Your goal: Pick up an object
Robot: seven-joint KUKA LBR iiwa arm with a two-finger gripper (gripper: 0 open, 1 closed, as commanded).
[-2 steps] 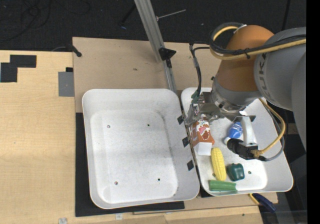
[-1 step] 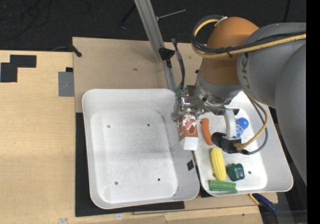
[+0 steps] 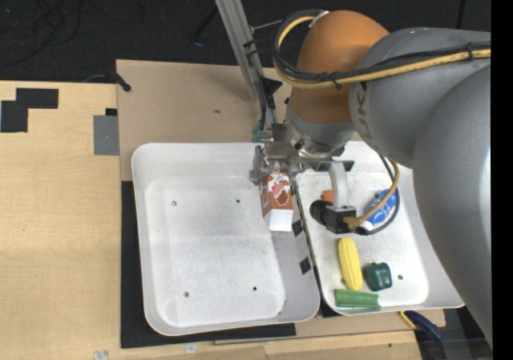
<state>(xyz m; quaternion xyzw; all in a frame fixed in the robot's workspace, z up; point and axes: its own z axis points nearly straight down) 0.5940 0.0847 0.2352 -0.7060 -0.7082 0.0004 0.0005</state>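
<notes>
My gripper (image 3: 272, 156) sits right on top of a small red-and-white carton (image 3: 277, 200). The carton is upright over the right edge of the left bin (image 3: 160, 182), just beside the ridge where the two bins meet. From this angle I cannot tell how far my gripper is open, or whether it really has the carton or is only touching its top.

My main worry is a shallow hold. If I only have the top flap, the carton could swing or slide out on the lift. It could then fall across the ridge, where it would be awkward to reach again. A carton that light may also crush or twist if I squeeze it off-centre. My wrist is low and close to the right bin (image 3: 409, 270) (crowded on that side), so a careless turn could knock something there.

The count:
- Two bins and one carton.
- In the right bin:
  - one corn cob (image 3: 349, 262)
  - one stubby dark green piece (image 3: 378, 276)
  - one long pale green piece (image 3: 357, 299) by the front rim
  - one blue-and-white thing (image 3: 386, 208), partly hidden
  - one small orange thing (image 3: 328, 194), too hidden to name
</notes>
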